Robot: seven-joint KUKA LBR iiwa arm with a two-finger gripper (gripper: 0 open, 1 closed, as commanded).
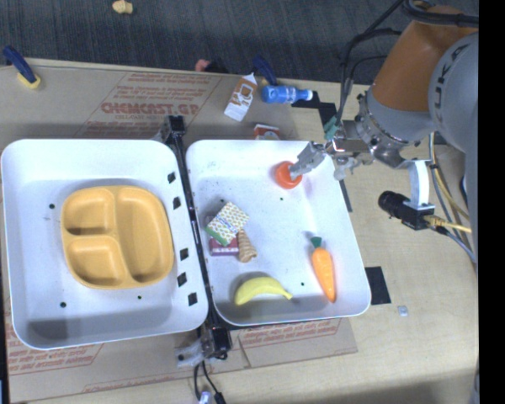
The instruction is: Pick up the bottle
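Note:
The bottle (283,95) is small and blue with a pale cap end. It lies on its side on the cardboard behind the right bin (353,251), outside both bins. My gripper (318,162) hangs over the right bin's far right corner, below and to the right of the bottle and well apart from it. Its tip is right beside a red round object (283,176) in that bin. Nothing can be seen held in it.
The right bin also holds a carrot (322,273), a banana (261,290), a patterned packet (227,223) and a cone (247,246). A yellow divided plate (118,234) sits in the left bin. A small carton (241,98) lies left of the bottle, with a blue clamp (263,68) close behind.

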